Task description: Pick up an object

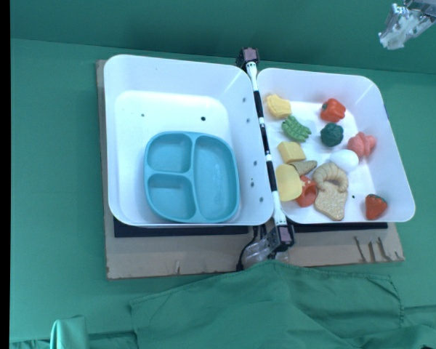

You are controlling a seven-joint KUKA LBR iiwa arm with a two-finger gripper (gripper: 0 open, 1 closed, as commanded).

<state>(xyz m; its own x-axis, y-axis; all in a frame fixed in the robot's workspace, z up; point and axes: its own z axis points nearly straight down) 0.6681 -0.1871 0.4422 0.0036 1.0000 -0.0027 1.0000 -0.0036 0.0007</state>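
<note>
**Desk:** What are the jaws doing?

**Me:** I see the gripper (405, 29) at the top right corner, high over the green cloth and outside both bins. I cannot tell how the jaws stand; the view is too small there. Nothing hangs below them.

**Desk:** And the objects?

**Me:** All in the right bin (396, 167): an orange pepper (333, 110), dark broccoli (331, 134), a white egg (344, 159), a strawberry (376, 206), a croissant (332, 176), other toy food. The left bin (123, 122) holds a blue divided plate (192, 177).

**Desk:** Progress?

**Me:** None that I can judge. I must pick a target, descend, grasp and lift.
</note>
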